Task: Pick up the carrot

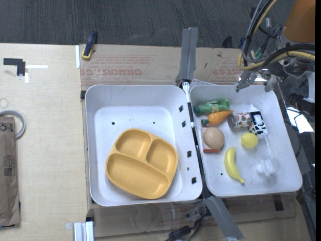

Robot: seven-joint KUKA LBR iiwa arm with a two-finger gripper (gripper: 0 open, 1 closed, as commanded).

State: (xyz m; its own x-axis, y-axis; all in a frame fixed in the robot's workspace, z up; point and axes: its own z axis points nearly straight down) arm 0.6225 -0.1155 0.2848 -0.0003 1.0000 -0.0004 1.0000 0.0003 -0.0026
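The carrot [219,117] is orange and short. It lies in the right bin [296,177] near the bin's back left, just below a green vegetable [212,106] and touching it or nearly so. My gripper [255,80] hangs above the back rim of the right bin, up and to the right of the carrot and well apart from it. Nothing is seen held in it. The grey arm and its cables rise behind it at the top right.
Also in the right bin are a brown round item [213,137], a banana [232,164], a yellow lemon [249,140], a printed packet [249,121] and a clear plastic piece [266,167]. The left bin [90,134] holds a yellow divided plate [142,163].
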